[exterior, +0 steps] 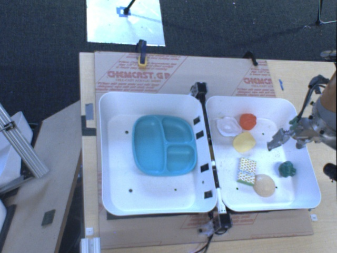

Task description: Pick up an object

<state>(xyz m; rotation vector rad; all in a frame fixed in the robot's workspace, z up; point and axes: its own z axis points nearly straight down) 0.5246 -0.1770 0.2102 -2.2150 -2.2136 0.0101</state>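
Note:
The right bin [303, 194] holds several small objects. A white round piece [227, 126] and an orange-red ball [248, 121] lie at the back, with a yellow ball [244, 142] just in front of them. Nearer the front are a green-and-white patterned block [246, 171], a beige ball [264, 185] and a dark green object [286, 168]. My gripper [285, 145] hangs over the right side of this bin, above and slightly behind the dark green object. It is open, with nothing between its fingers.
The left bin [116, 194] carries a blue divided plate [163, 145]. A black-clipped divider [206, 146] separates the two bins. Cardboard [158, 75] lies under both bins. A metal rail [21, 146] sits at the far left.

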